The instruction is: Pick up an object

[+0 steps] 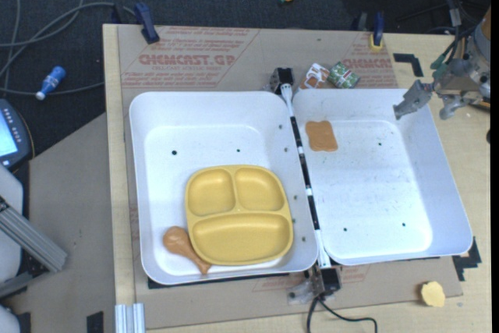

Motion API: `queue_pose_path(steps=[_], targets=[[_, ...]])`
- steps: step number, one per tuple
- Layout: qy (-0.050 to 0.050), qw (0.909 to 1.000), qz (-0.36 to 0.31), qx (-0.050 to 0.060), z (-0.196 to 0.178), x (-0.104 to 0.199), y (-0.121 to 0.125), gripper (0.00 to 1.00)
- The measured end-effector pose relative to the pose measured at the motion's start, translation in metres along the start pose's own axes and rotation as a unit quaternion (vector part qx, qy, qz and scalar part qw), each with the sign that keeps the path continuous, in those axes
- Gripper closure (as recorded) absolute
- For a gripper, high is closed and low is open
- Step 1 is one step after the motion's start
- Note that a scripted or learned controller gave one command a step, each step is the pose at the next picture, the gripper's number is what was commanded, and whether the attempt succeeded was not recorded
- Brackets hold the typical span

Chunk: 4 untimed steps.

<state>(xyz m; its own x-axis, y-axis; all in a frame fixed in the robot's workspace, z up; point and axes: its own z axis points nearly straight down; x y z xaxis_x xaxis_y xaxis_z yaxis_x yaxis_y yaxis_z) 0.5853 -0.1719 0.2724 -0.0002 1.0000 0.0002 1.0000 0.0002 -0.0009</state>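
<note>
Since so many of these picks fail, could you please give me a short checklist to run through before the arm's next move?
1. Target in reach: a brown toast-like piece lies flat in the right bin, near its upper left corner. Ok.
2. Room around target: nothing touches it. Ok.
3. Gripper over target: it sits at the right bin's upper right edge, well apart from the piece. Not ok.
4. Fingers ready: cannot tell.
5. Alternative targets: a yellow divided plate and a drumstick beside it in the left bin, farther away. Ok.
</note>
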Motion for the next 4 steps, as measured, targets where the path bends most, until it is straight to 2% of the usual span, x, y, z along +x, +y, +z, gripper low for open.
queue_pose_path(steps=[1, 2, 3, 4], targets=[[0.002, 1.0000, -0.003, 0.005, 0.095, 0.057, 0.003, 0.00], [0.000, 1.0000, -0.002, 0.001, 0.187, 0.074, 0.046, 0.00], [-0.001, 1.0000, -0.001, -0.003, 0.188, 0.075, 0.083, 0.00], [0.000, 1.0000, -0.001, -0.001, 0.187, 0.080, 0.082, 0.00]])
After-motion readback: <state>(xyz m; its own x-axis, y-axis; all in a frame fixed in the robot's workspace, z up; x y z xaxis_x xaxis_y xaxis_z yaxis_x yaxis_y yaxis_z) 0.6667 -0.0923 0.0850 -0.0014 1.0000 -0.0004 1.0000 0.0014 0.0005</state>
